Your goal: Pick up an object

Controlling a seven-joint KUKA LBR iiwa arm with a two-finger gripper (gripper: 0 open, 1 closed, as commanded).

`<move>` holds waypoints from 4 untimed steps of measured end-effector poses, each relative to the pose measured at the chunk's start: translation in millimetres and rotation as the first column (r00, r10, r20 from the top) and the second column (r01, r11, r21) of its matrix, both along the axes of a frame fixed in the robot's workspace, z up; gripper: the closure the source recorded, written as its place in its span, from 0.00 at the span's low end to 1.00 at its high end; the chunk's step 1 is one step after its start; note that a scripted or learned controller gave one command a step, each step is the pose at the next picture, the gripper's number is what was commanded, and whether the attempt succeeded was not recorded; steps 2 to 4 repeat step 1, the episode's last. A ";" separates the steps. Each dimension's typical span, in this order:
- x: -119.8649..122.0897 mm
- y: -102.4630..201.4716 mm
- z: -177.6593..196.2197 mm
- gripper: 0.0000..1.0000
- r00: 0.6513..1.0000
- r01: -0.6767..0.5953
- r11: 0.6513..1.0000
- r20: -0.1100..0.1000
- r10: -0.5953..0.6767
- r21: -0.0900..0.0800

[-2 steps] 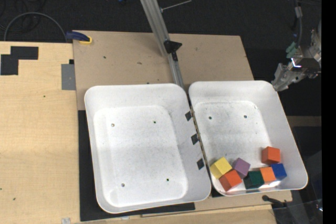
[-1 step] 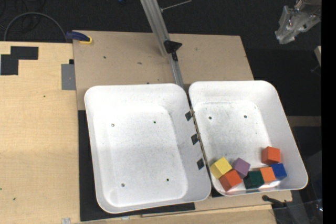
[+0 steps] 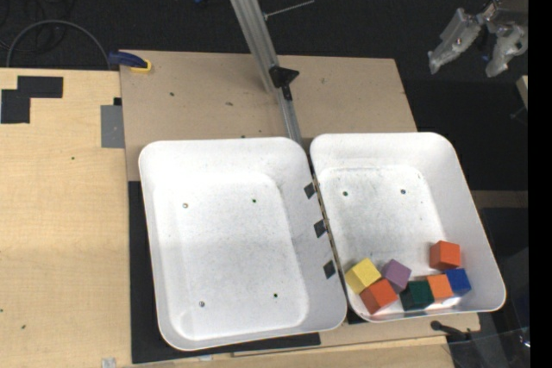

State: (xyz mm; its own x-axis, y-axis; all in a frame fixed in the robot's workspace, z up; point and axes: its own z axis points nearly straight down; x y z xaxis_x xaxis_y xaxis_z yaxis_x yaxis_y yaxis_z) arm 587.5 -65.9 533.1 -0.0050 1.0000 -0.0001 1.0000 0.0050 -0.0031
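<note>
Hovering: hand (image 3: 477,47), upper right, beyond the bins
Fingers (image 3: 448,47): spread, gripping nothing
Blocks (image 3: 405,276): clustered, right bin's (image 3: 379,159) near corner

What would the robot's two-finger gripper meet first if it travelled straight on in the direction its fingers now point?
The two-finger gripper hangs at the upper right, fingers pointing down and slightly left. Straight on, it would probably meet the dark floor beside the wooden bench, short of the right-hand shallow white bin. Depth is unclear from one view.
</note>
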 end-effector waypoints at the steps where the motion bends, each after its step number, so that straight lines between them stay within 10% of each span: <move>1: 5.5 -73.8 7.2 0.00 1.000 0.011 1.000 0.001 -0.011 -0.003; 4: 5.5 -73.8 7.2 0.00 1.000 0.011 1.000 0.001 -0.011 -0.003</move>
